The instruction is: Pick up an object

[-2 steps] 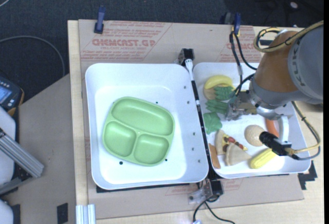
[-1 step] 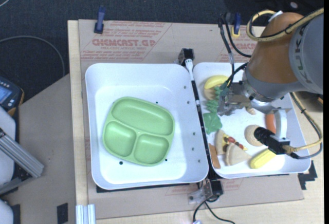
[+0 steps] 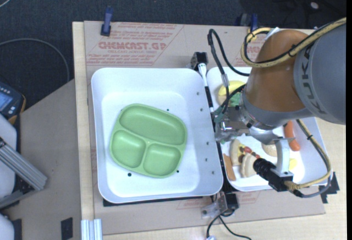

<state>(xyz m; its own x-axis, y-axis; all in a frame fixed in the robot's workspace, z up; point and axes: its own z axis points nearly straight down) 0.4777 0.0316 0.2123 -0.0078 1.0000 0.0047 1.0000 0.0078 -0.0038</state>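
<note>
Arm (image 3: 291,79) fills the right side of the camera view, orange band and grey wrist hanging low over the right bin (image 3: 314,170). Gripper (image 3: 228,126) sits somewhere under the wrist near the bin's left wall; cannot tell its state, nor whether it has anything.

Left bin (image 3: 104,123): one green divided tray (image 3: 147,140) lying flat, well apart from the arm.

Right bin: candidate objects in a loose heap, mostly masked by the wrist. A yellow piece (image 3: 231,89) at the far end, an orange stick (image 3: 291,137) to the right, pale and brown bits (image 3: 242,159) toward the near end. Exact count and shapes not readable.

Risks, as I judge them: items lie touching, so a grasp may catch two or slip off an edge. Working close to the wall between bins could mean a finger striking the rim. Loose cables (image 3: 220,63) drape across that wall and could snag
</note>
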